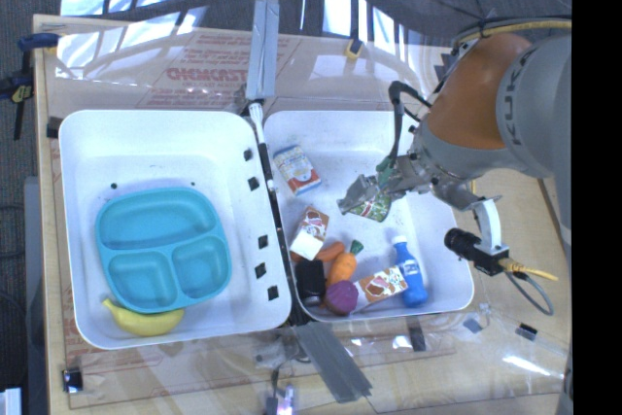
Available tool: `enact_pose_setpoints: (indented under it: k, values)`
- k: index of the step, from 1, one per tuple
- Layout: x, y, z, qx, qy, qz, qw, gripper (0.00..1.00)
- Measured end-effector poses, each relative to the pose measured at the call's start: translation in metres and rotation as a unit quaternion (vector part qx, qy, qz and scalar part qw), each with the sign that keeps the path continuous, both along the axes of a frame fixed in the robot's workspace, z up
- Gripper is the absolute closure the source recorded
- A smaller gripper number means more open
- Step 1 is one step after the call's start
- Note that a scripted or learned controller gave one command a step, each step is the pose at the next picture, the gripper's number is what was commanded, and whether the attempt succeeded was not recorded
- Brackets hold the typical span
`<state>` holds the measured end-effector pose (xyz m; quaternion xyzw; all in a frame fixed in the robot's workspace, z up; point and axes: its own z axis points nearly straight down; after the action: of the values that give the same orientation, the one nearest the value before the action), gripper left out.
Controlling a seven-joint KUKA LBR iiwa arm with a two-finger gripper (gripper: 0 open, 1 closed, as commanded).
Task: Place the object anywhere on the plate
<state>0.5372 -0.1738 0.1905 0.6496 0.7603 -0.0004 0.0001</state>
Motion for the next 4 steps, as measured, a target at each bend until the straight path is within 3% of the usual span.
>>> enact_pose_setpoints:
  k: [1, 2, 3, 4]
  values:
    - [0.010, 0.093, 0.033, 0.0005, 0.000, 0.019, 0.9998, 1.00]
    - [-0.005, 0.074, 0.061, -0.0006, -0.001, 0.120, 0.9928, 1.00]
    - [-0.025, 0.147, 0.027, 0.0003, 0.002, 0.117, 0.9931, 1.00]
    - [-0.009, 0.198, 0.000, 0.0005, 0.003, 0.142, 0.9898, 1.00]
